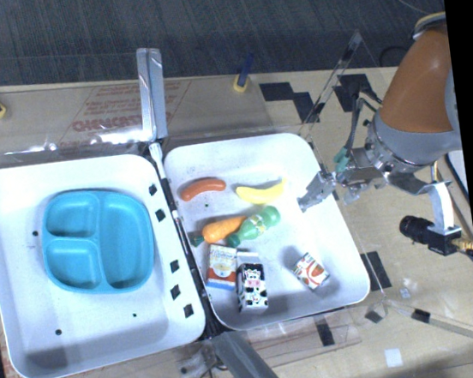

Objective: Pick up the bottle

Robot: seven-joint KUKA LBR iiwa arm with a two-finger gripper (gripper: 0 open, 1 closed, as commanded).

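From the overhead camera, the green bottle [254, 225] was noted lying on its side near the middle of the right bin [342, 252], touching the carrot [223, 228] at its left end and just below the banana [260, 192]. The gripper [313, 193] was seen at the bin's right rim, well apart from the bottle and holding nothing; whether it was spread or closed could not be told. A clean approach was judged to call for a descent over the bottle's free right end, set across its long axis, so that the carrot would not be caught.
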